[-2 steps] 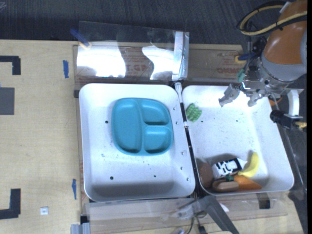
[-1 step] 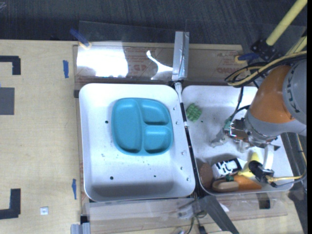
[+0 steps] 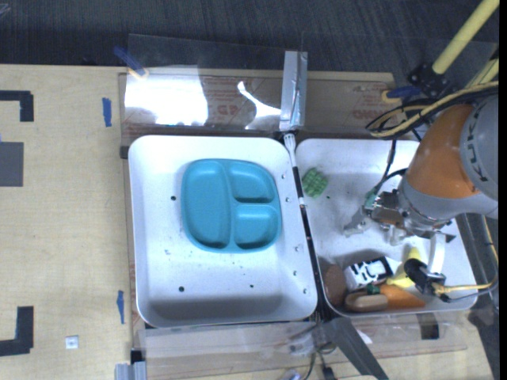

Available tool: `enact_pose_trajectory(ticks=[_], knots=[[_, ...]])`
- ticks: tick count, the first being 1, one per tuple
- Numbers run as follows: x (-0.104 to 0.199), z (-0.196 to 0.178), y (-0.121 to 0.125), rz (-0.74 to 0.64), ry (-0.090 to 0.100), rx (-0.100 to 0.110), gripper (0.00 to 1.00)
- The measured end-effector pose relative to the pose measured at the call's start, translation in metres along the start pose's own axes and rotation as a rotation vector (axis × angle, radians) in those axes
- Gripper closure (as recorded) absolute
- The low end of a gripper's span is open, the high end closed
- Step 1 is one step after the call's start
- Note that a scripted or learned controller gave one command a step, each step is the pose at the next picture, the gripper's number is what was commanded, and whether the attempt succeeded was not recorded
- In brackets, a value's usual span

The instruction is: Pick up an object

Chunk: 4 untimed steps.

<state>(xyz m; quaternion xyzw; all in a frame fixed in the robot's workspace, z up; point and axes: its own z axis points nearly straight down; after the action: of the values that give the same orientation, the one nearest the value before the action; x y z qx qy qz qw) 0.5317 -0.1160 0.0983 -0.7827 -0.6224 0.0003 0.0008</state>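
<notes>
Claw (image 3: pixel 396 226) hangs above the cluttered objects (image 3: pixel 384 285) in right bin (image 3: pixel 337 172).

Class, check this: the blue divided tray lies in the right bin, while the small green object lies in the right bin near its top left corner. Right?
Not quite. The camera view shows the blue divided tray in the left bin, not the right bin. The small green object is placed as stated.

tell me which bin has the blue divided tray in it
The left bin: the blue tray lies in its middle. The right bin holds small loose objects.

No legible text; faint reddish print on cardboard (image 3: pixel 348 101) behind bins, unreadable.
</notes>
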Motion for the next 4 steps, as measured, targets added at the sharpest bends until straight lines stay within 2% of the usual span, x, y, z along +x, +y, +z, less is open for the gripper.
enact_pose_trajectory(ticks=[1,2,3,4], knots=[[-0.105,-0.009,-0.028,-0.349,0.004,0.0,0.0],[-0.077,0.011,-0.034,-0.002,-0.001,-0.007,0.0],[-0.078,0.0,-0.032,0.001,-0.002,-0.013,1.0],[-0.078,0.001,-0.033,0.001,-0.002,-0.011,0.0]])
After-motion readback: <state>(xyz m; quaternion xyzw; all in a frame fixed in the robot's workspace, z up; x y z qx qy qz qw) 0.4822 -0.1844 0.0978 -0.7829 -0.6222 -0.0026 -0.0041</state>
